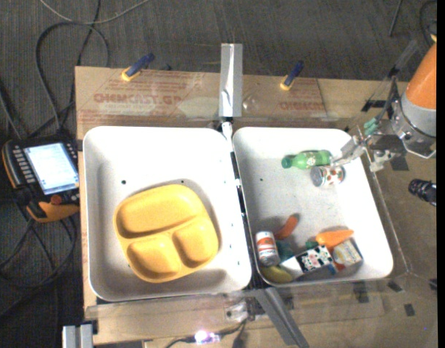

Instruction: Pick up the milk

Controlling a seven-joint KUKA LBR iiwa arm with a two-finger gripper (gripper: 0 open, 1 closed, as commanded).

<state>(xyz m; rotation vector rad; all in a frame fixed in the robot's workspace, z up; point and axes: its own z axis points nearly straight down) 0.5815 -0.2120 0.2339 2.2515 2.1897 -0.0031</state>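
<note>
We are looking down at a slant on a bench bearing two shallow white bins side by side. The left bin (92,194) is holding a yellow divided tray (167,230) with three compartments, sitting toward the bin's near side. The right bin (266,151) is carrying the clutter.

The milk (314,260), a small carton with dark patches, is lying near the front edge of the right bin, packed into a cluster. Crowding it are a small can (266,246) with a red label standing to its left, a yellow piece (279,273) just in front of the can, a teal item (287,251) between can and carton, an orange carrot shape (333,235) touching above it, and a tan box (348,252) pressed against its right side. An orange-red sausage shape (285,227) is lying just behind the cluster.

Well apart from all that, toward the far right corner, a green bottle (306,159) is lying on its side, with a short tin (327,175) just beside it.

The arm is reaching in from the right, its orange band (427,78) cut off by the frame edge. The gripper (355,148) is hanging over the far right of the bin, near the tin and bottle and far from the milk. We cannot tell how its jaws are standing; it is too small and blurred.

The labels on everything are too small to read. A handheld screen (45,167) is sitting on the floor at left.
</note>
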